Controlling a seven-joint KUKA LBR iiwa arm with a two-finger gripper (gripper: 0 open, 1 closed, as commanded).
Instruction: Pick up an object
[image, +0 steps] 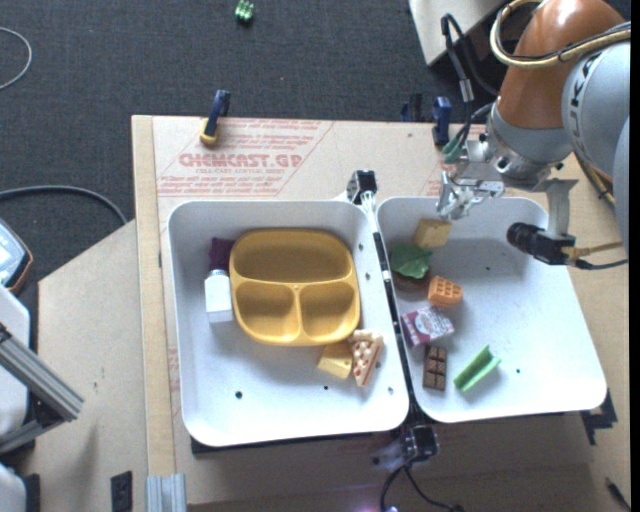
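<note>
Where the end effector (455, 203) meets the tan block (433, 234), contact is unclear.

Both white bins (560, 350) look like smooth, faintly glossy plastic, and the yellow divided tray (294, 285) in the left one has the same moulded plastic sheen. Under the bins lies a matt sheet of printed brown paper (250, 160), and beyond it dark, rough carpet (100, 90).

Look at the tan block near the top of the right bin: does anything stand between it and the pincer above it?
Nothing visible does. The pincer sits directly above the tan block, with no object between them; the green leaf-shaped piece lies below the block, out of the way.
</note>
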